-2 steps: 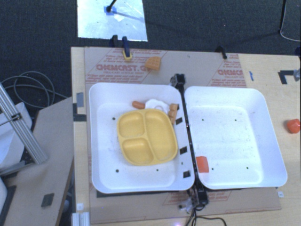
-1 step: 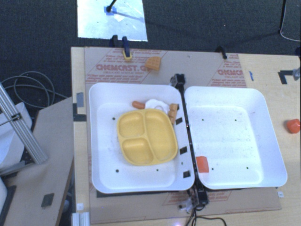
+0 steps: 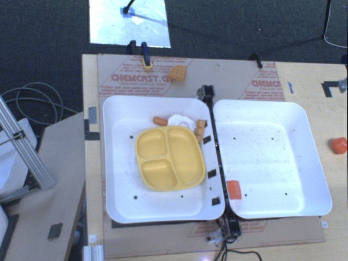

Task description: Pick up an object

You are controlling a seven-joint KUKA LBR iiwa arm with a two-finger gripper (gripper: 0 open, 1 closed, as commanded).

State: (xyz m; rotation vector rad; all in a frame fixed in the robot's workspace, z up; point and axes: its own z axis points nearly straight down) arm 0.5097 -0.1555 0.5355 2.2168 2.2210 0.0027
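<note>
In the left bin (image 3: 117,162), a yellow divided plate (image 3: 168,159) is seen lying flat near the middle. Just past it, toward the far edge, a small orange sausage-shaped piece (image 3: 160,121), a white item (image 3: 181,122) and a tan block (image 3: 200,128) are grouped, the white item partly covered by the plate. In the right bin (image 3: 307,145), an orange-red block (image 3: 234,189) is set at the near left corner. A waffle-like square (image 3: 176,73) is left on the bench beyond the bins. How the gripper stands cannot be told.
</note>
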